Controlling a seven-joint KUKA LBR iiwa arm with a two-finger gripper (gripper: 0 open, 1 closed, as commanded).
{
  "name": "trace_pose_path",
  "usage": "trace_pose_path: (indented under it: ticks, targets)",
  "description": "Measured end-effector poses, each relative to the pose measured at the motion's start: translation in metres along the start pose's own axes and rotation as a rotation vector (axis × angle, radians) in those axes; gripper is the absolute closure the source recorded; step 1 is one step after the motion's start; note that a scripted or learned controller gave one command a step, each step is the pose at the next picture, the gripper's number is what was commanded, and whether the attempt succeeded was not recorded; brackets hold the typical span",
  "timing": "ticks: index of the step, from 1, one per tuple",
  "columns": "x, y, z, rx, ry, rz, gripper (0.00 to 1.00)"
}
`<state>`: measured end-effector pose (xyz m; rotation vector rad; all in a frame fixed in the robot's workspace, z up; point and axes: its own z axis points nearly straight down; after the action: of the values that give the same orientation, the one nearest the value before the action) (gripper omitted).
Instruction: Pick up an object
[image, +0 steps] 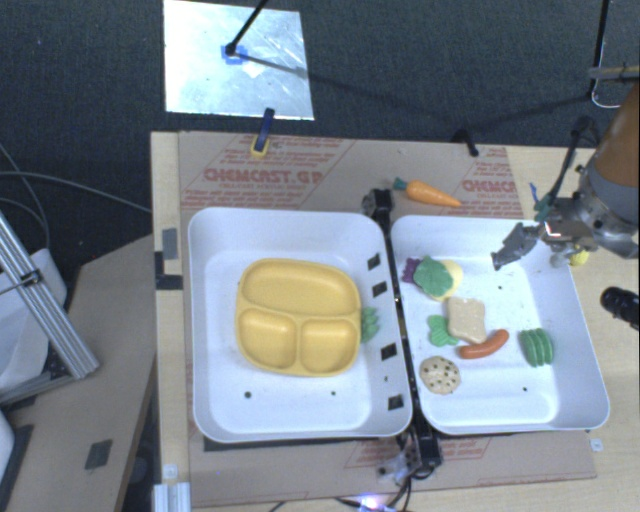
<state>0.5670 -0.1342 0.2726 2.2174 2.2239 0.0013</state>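
we are in the approach step: our hand (510, 248) hovers above the right bin (580, 330), whether wide or narrow we cannot tell. the toy sausage (483, 346) lies inside this bin; next we must descend.

Arm (610, 190) entering from right, end effector (515, 248) lowered

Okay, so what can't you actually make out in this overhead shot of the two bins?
- Tool: small and blurred in the camera view, so its finger state is unclear.
- Arm: cut off by the right edge.
- Small green piece: partly hidden behind the yellow tray in the left bin; its shape is unclear.
- Green item: partly covered by the bread slice in the right bin.
- Cookie: too small for surface detail.
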Motion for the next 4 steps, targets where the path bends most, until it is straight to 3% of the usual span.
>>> trace_pose_path:
  ticks: [1, 2, 3, 4]
  targets:
    - [-0.048, -0.034, 0.099, 0.009, 0.0, 0.007, 0.0]
    - [-0.069, -0.044, 0.173, -0.009, -0.004, -0.001, 0.0]
    - [-0.072, -0.022, 0.179, -0.007, -0.001, -0.002, 0.0]
    - [-0.072, -0.02, 0.146, -0.003, -0.001, -0.001, 0.0]
